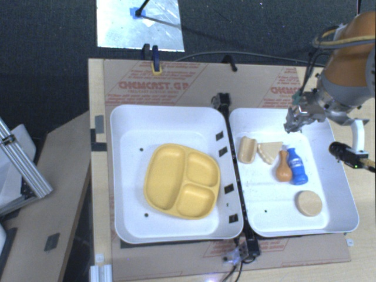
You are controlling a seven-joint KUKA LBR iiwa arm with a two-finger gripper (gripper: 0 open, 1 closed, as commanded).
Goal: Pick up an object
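Objects for picking lie in the right bin (338,219), gathered toward its middle and near edge: a tan bread-like piece (247,150) stands closest to the divider between the bins, a pale wedge-shaped slice (269,153) lies just beside it, then an orange-brown pear-shaped piece (284,168) touching a small blue bottle (297,167) with a white label, the two lying side by side lengthwise. Nearer the front right corner sits a round beige disc (308,203), apart from the rest. The left bin (126,175) carries a yellow divided plate (182,181) with three compartments, resting toward that bin's near half. From the camera view, my arm (346,63) comes in from the right, the orange band bulging above the grey wrist, bent down over the far right corner of the right bin. My gripper (292,124) hangs dark and small above the bin's far edge, behind the pale slice and the bottle, and well clear of them. Nothing lies between my jaws as far as I can see; whether they stand apart or together I cannot tell, since they are too dark and small here. Both bins rest on a brown board printed with red lettering (153,86).
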